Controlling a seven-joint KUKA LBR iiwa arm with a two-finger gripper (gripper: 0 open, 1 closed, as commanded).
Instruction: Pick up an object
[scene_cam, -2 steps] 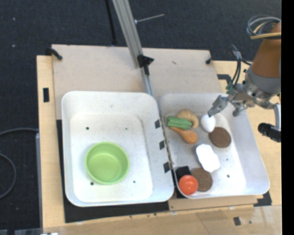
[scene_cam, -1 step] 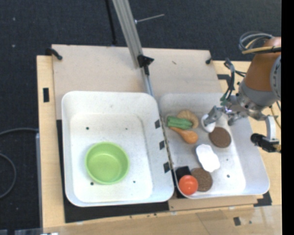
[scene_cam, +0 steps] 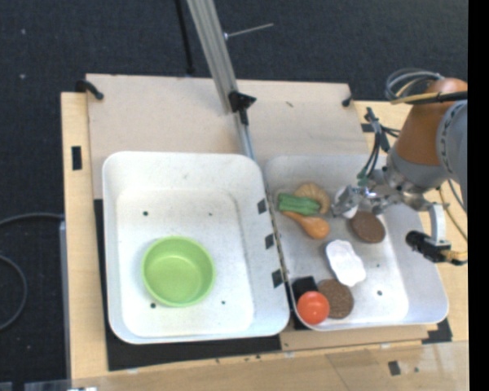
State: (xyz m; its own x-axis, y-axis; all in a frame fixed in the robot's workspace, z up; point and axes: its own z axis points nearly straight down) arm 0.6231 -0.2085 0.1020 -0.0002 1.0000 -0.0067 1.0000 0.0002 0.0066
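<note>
Objects for picking lie scattered in the right bin (scene_cam: 424, 296), one of two shallow white bins set side by side on a pale bench (scene_cam: 171, 112). Nearest the camera, at that bin's front left corner, sits a red ball (scene_cam: 313, 306) touching a dark brown disc (scene_cam: 337, 298) just to its right, with a small black block (scene_cam: 302, 284) wedged against the bin's left wall behind the ball. Just behind the disc rests a white lump (scene_cam: 345, 263). Farther back, toward the middle of the bin, a brown oval piece (scene_cam: 367, 228) lies beside an orange carrot-shaped toy (scene_cam: 312, 226), and behind the carrot a green piece (scene_cam: 299, 204) touches a tan lump (scene_cam: 312, 192) near the bin's rear left. The gripper (scene_cam: 352, 202) hangs low over the middle of the right bin, just above and behind the brown oval piece, its metal parts pointing toward the carrot; how far its fingers stand apart cannot be told from this angle, and nothing can be seen between them. The grey arm with its orange band (scene_cam: 420, 133) reaches in over the bin's right rear rim. In the left bin (scene_cam: 187, 169), well apart from the gripper, a green bowl (scene_cam: 178, 271) stands upright near the front. A slanting metal post (scene_cam: 216, 43) rises from the bench behind the two bins.
</note>
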